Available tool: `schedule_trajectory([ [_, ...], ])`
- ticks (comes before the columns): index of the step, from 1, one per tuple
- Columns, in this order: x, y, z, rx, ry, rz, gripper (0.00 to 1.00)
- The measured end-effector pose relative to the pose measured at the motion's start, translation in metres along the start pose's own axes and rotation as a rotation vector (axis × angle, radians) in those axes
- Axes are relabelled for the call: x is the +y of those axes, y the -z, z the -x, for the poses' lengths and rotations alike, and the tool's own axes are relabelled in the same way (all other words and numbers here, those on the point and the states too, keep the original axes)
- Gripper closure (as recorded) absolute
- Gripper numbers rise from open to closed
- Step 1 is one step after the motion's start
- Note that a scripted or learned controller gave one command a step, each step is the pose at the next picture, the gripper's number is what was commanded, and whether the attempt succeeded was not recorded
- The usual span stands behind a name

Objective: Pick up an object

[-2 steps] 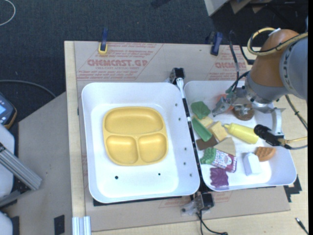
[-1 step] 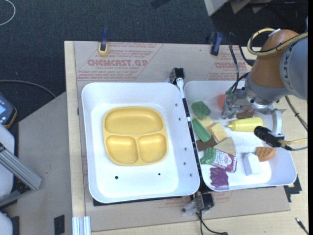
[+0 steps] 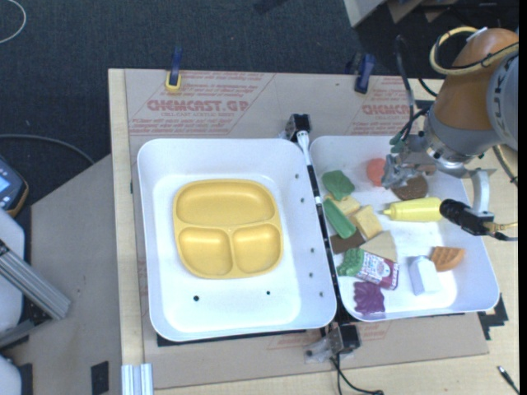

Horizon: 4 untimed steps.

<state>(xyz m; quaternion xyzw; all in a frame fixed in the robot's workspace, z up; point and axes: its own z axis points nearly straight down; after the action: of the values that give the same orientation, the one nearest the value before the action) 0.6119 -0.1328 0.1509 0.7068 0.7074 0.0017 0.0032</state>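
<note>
Poised low over the right bin, gripper just above a brown piece, beside an orange-red piece. Likely lining up on that brown piece. Grip state: cannot tell. Yellow bottle just below; yellow tray well left.

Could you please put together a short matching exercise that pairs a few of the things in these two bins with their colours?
Things:
1. Divided tray in the left bin
2. Grape bunch at the near edge of the right bin
3. Round piece just left of the end effector
4. Block at the right bin's far left

Colours:
A. Green
B. Yellow
C. Red-orange
D. Purple

Pairs: 1-B, 2-D, 3-C, 4-A
</note>
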Motion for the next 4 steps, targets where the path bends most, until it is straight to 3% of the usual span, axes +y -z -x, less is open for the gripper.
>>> schedule_trajectory([
  [2, 0.004, 0.077, -0.004, 0.000, 0.001, 0.000, 1.00],
  [3, -0.012, 0.086, -0.051, 0.005, 0.004, -0.009, 1.00],
  [4, -0.029, 0.067, -0.097, 0.005, 0.004, -0.012, 1.00],
])
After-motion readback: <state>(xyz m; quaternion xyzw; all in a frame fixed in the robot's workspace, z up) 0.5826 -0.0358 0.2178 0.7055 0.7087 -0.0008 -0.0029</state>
